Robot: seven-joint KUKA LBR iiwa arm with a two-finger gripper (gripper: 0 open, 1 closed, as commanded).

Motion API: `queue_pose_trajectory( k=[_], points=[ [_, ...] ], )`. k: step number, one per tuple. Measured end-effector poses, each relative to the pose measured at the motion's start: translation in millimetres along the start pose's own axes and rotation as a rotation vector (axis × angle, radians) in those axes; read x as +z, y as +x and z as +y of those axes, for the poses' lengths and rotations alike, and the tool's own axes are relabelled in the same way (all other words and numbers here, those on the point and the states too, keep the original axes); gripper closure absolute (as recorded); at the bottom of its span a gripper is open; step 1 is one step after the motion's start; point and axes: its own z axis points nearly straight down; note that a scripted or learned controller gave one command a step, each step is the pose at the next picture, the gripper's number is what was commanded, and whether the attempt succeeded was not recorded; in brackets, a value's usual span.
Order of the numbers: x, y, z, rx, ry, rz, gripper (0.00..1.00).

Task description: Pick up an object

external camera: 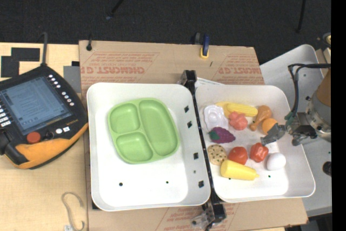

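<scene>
The right white bin (294,184) holds several toy foods. Among them are a yellow corn cob (241,110), a brown drumstick (261,114), an orange (268,125), a pink piece (238,121), purple grapes (221,134), a cookie (217,154), a tomato (237,155), a red pepper (258,152), a white egg (276,161) and a yellow wedge (238,171). My gripper (286,134) hangs over the bin's right side, just right of the orange and above the egg. It is open, with nothing between its fingers.
A green divided plate (143,130) lies in the left white bin (102,181). A teach pendant (38,113) rests on the bench at far left. Both bins sit on cardboard (140,65), and a black clip strip (197,138) joins them.
</scene>
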Motion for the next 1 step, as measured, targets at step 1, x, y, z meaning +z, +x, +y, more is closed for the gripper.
queue_pose_trajectory(
  k=[1],
  points=[
    [-6.8,-0.3,2.5,-0.002,-0.012,-0.003,0.0]
  ],
)
